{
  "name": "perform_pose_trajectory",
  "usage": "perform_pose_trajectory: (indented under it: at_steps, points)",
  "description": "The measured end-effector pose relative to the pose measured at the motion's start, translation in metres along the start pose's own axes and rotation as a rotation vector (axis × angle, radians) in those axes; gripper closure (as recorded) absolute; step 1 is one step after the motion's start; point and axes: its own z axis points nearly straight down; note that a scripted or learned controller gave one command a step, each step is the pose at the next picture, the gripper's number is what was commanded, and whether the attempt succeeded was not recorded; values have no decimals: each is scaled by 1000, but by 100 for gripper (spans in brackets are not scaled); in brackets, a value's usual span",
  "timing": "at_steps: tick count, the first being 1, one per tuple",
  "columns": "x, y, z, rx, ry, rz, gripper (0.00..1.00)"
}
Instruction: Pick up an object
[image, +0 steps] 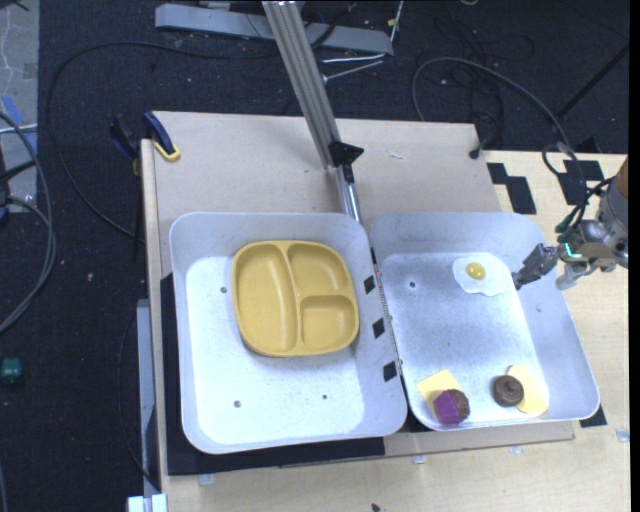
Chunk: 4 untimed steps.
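1. left bin: holds a yellow divided plate with three compartments, lying flat in its upper half.
2. right bin: touches the left bin along the centre line and holds the small items.
3. gripper: at the right bin's upper right rim, fingers spread apart, nothing between them.
4. fried egg toy: upper part of the right bin, just left of the gripper, apart from it.
5. brown round piece: near the lower right corner, resting on a yellow slice.
6. purple round piece: lower edge, on a second yellow slice.
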Motion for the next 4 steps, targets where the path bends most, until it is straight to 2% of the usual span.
perform_pose_trajectory:
  at_steps: [1, 2, 3, 4]
  points:
    - [0, 1, -2, -4, -1, -1, 0]
    - [-1, -7, 45, -1, 0, 1, 0]
    - [-4, -5, 87, -2, -1, 1, 0]
    - [3, -12, 144, -2, 0, 0, 0]
